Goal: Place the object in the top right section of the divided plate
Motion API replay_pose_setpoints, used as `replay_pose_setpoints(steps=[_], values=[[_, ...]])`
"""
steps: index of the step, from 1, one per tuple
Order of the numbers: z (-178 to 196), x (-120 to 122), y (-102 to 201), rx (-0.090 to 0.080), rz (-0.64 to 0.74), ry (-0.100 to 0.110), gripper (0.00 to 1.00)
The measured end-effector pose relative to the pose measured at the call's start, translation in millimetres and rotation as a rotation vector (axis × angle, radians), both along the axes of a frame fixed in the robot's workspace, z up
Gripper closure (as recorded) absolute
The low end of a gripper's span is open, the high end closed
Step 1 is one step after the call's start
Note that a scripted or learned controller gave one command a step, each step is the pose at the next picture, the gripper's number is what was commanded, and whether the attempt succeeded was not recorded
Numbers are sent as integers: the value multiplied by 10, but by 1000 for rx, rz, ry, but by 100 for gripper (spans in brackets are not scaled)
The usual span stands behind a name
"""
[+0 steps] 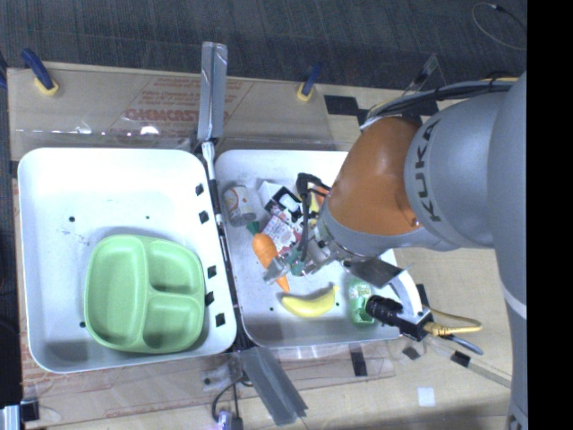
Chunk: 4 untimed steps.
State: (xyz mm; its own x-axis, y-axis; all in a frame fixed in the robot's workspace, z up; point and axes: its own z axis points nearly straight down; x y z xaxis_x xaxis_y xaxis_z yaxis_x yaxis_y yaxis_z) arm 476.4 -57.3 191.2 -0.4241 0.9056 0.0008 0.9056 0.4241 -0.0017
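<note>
Green divided plate [112,294], three sections, on floor of L white bin [116,195], toward 6 o'clock of that bin. Top R section [175,265] at approx. 2 o'clock of plate ctr, on side nearest R bin.

R white bin [260,322] beside L bin on bench [269,97], w/ grey metal strip [213,88] along shared edge at 12 o'clock. Blue clamps [40,72] on bench edge at 12 o'clock.

Grey arm [466,177] w/ orange band [376,191] reaching in from 3 o'clock, over 3 o'clock half of R bin. Tool [300,256] low near ctr of R bin, among loose items. Tool state, apart or together: cannot tell, hidden by wrist and clutter. Nothing seen clamped.

Task obj.: which item is meant, cannot tell. Nearest to tool: orange carrot [263,249], on R bin floor just at 9 o'clock of tool, well apart from plate; touching tool or not, cannot tell.

Other items in R bin:
- small grey can [240,202], at 11 o'clock of carrot, near L wall;
- printed red-and-white wrapper [282,222], btwn can and tool;
- yellow banana [309,304], lying flat at 6 o'clock of tool;
- small green item [360,301], at 3 o'clock of banana, partly under arm, type unclear.
</note>
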Motion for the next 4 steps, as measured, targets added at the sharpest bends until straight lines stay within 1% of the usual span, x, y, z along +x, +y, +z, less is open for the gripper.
replay_pose_setpoints(steps=[1, 2, 3, 4], values=[[-4, -4, 992, 0, 118, 1, 100], [-7, -9, 1263, -1, -451, 2, 100], [-8, -13, 1520, -3, -884, 4, 100], [526, -5, 1305, -2, -929, 3, 100]])
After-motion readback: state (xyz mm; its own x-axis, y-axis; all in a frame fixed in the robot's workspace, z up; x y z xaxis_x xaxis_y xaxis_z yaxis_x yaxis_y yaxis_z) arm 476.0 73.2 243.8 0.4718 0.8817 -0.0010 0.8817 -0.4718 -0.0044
